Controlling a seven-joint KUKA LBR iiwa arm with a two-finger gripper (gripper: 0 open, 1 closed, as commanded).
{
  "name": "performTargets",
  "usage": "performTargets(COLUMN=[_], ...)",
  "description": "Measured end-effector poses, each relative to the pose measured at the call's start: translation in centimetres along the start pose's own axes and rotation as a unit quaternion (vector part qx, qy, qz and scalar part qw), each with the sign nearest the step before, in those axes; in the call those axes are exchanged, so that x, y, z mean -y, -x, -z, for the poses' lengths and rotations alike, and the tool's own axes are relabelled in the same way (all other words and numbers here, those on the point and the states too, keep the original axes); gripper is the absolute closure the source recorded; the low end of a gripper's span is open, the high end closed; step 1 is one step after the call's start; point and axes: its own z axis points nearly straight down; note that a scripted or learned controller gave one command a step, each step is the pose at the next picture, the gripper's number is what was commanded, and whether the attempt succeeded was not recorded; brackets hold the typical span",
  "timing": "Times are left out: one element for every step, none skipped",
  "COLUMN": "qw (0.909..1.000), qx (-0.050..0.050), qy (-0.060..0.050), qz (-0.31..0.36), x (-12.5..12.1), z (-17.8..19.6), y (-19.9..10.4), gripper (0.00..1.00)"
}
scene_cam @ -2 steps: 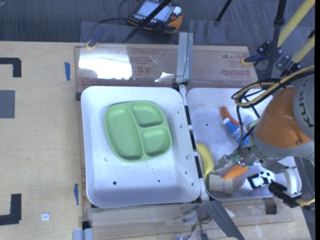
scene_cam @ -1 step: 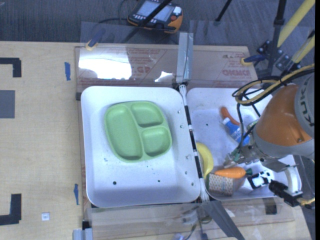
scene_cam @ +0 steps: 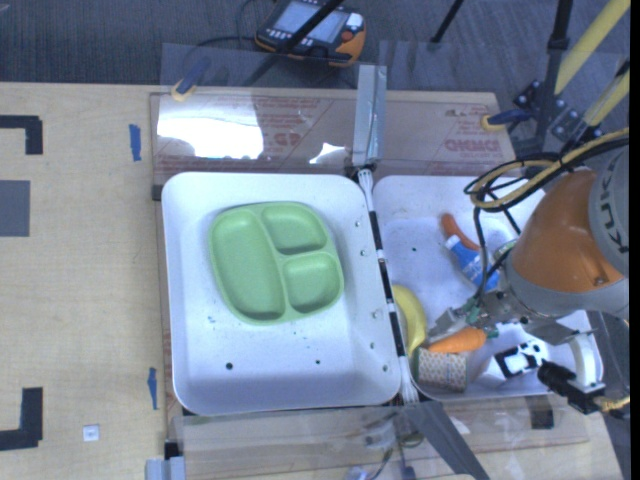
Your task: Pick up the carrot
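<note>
The orange carrot lies in the right bin, near its front left corner, between a yellow banana and a tan woven cup. My gripper hangs low over the bin just above the carrot's right end, reaching in from the right below the orange wrist band. The gripper's tip seems to touch the carrot or sit just over it. Whether it has hold of the carrot cannot be made out.
A blue and orange tube lies further back in the right bin. A black and white object rests front right. The left bin holds a green divided plate. Cables loop above the arm.
</note>
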Motion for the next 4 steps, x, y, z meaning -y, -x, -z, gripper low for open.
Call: performTargets(qw=[0.9999,0.9998,0.9998,0.9976], qx=[-0.002,-0.003,-0.003,-0.002], qy=[-0.006,-0.005,-0.006,-0.006], qz=[-0.015,0.019,0.017,-0.070], x=[1.0,-3.9,-3.5,-4.2], z=[7.9,8.6,8.6,18.0], y=[3.6,-2.8,-4.3,-1.2], gripper=[0.00,0.00,0.00,0.00])
